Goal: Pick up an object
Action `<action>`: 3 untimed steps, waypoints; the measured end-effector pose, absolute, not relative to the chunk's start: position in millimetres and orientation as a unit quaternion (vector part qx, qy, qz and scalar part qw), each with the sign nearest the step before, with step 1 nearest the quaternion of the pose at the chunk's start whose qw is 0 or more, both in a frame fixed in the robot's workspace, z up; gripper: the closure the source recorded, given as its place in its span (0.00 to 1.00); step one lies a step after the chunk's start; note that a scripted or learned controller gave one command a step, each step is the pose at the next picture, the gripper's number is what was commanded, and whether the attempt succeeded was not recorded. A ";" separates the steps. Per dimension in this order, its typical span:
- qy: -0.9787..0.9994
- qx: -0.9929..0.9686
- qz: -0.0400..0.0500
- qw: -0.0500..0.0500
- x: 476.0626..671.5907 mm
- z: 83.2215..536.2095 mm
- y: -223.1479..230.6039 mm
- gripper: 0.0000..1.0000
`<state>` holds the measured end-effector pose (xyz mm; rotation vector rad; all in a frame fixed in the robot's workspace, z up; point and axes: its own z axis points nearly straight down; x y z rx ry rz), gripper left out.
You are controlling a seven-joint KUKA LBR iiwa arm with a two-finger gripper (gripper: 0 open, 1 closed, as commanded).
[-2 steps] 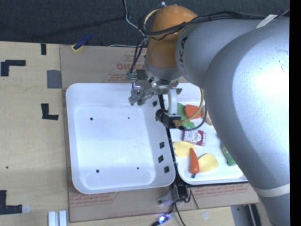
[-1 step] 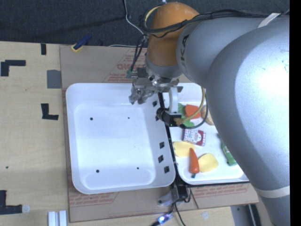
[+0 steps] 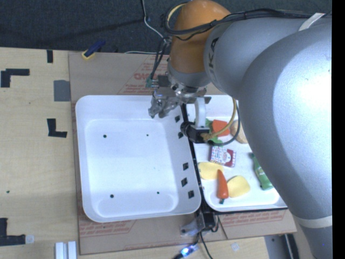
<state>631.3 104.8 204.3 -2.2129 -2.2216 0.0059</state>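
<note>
Hanging over the far edge of the left bin [image 3: 89, 144], the tool [image 3: 160, 109] sits low against the white rim — whether it is wide or narrow I cannot tell, and nothing shows between its tips. To its right, in the right bin [image 3: 269, 201], lie the objects: an orange carrot [image 3: 222, 184], two yellow pieces [image 3: 237, 186], a red-and-white packet [image 3: 222, 156] and a green item [image 3: 262, 175] — all apart from the tool.
</note>
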 end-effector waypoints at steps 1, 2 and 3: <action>-0.709 -0.705 0.002 0.004 631.2 213.3 105.3 1.00; -0.709 -0.705 -0.001 0.001 635.4 237.5 145.0 1.00; -0.709 -0.705 0.001 0.001 635.0 245.7 143.4 1.00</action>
